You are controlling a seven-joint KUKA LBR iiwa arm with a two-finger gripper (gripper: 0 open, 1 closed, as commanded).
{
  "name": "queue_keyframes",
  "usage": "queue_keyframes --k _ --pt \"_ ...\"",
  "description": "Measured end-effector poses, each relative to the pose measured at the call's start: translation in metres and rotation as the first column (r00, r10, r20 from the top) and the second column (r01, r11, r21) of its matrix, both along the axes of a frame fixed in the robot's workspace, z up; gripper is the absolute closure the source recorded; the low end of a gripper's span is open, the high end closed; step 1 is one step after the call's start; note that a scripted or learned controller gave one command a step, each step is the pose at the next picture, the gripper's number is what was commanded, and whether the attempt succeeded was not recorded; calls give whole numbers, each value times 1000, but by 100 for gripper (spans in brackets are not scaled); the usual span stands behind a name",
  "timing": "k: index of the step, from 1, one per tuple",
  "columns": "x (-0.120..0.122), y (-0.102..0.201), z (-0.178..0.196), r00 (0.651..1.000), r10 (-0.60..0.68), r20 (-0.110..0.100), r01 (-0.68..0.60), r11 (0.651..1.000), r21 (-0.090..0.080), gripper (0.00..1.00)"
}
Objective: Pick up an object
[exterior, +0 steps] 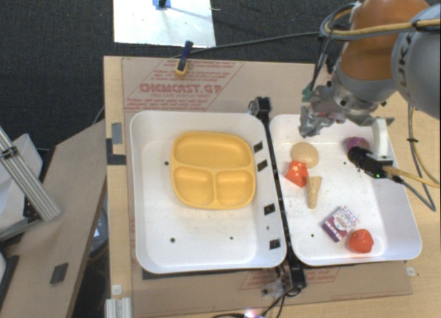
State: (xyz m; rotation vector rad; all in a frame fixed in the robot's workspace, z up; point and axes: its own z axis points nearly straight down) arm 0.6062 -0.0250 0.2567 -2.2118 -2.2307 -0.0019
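My gripper (311,128) hangs over the back left of the right bin (396,203), its tips just above and behind a tan round bun (304,153). In front of the bun lie a red wedge-shaped piece (297,173) and a beige cone (313,190). A purple round thing (356,144) sits to the right of the gripper, partly behind a white and black part of the arm. Near the bin's front right are a purple-and-white packet (340,223) and a red tomato-like ball (360,240). I see nothing between the fingers.
The left bin (155,241) holds a yellow divided plate (211,171). Black clips (269,172) run along the seam between the bins. Cables trail from the arm across the right bin's far right side.
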Motion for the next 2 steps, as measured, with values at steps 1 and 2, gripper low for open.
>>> queue_keyframes --k 1,2 --pt "-13 48 -15 1000 0 -1 0 1000 0 100" --pt "-42 100 -26 1000 1 -3 -1 1000 1 100"
